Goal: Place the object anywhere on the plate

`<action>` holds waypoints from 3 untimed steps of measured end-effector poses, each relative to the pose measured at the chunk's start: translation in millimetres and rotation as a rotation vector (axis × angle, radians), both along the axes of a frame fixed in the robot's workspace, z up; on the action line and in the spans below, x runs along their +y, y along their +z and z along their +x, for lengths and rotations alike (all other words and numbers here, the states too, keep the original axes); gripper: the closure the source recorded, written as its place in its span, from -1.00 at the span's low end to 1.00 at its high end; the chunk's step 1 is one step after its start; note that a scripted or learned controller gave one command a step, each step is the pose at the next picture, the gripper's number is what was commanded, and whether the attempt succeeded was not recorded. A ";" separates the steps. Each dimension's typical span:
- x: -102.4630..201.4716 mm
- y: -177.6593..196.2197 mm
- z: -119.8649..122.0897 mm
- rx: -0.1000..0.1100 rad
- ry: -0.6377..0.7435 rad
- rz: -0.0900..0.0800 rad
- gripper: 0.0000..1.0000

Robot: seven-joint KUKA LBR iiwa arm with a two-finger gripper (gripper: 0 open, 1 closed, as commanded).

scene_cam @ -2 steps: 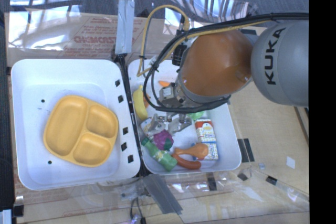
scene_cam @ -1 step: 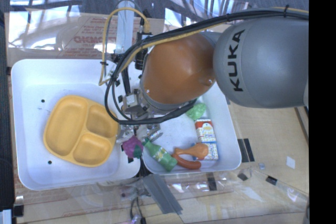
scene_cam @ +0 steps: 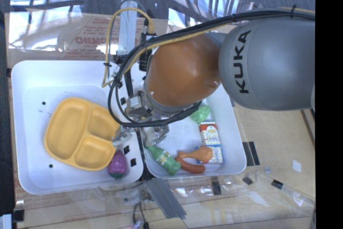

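Note:
The yellow divided plate (scene_cam: 77, 134) lies in the left bin (scene_cam: 27, 115). A purple toy fruit (scene_cam: 118, 164) rests on the bin floor, touching the plate's lower right rim. My gripper (scene_cam: 138, 138) hangs under the orange wrist, over the wall between the two bins, just above and to the right of the purple fruit. Its fingers (scene_cam: 122, 139) stand apart, open, and I see nothing between them. The wrist hides the bin area behind it.
In the right bin (scene_cam: 236, 137) lie a green bottle (scene_cam: 164, 160), an orange drumstick (scene_cam: 196, 155), a red sausage (scene_cam: 193, 168), a small carton (scene_cam: 210, 140) and a green item (scene_cam: 201, 113). Cables (scene_cam: 115, 61) loop off the wrist over the left bin's back.

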State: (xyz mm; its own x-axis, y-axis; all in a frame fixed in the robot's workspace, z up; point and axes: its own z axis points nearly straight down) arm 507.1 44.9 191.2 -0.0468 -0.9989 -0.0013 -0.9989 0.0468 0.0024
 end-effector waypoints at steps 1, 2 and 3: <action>-64.0 0.0 -30.2 0.000 -0.145 -0.002 -1.00; -111.2 298.5 3.7 -0.010 0.202 -0.005 -1.00; -78.9 300.9 -3.7 -0.005 0.450 0.000 -1.00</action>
State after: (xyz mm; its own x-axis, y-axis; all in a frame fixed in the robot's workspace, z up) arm 503.3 -34.0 492.1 0.3923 -0.9198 -0.0003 -0.9198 -0.3923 -0.0021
